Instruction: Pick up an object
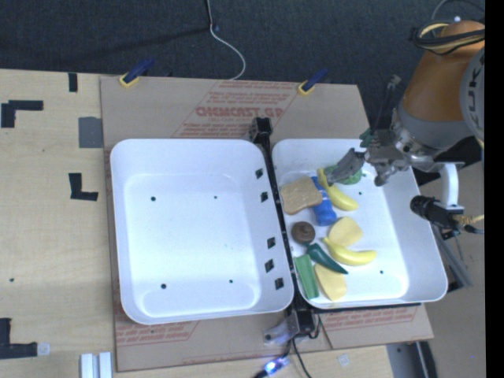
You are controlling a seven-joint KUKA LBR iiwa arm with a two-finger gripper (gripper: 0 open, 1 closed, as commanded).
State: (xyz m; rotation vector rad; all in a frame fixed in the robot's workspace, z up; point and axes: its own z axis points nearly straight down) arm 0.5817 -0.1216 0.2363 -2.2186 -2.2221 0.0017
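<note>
My gripper [363, 171] hangs over the far part of the right bin [409, 235], its two fingers spread apart, so it is open with nothing between them. One finger [343, 166] sits just above a small green piece [352, 179] and the top end of a yellow banana [342, 198]. Below lie a tan bread slice [297, 195], a blue block [324, 209], a brown round piece [303, 231], a yellow chunk [345, 231], a second banana [353, 255], a dark green pepper [324, 258], a green cucumber [305, 277] and a yellow wedge [331, 283].
The left bin [189, 235] stands beside the right one, with black clips [272, 242] along the shared wall. Both rest on a cardboard sheet [228, 109]. The arm's orange band [437, 85] rises at the right, and a black fitting [429, 209] sticks out past the bin's right rim.
</note>
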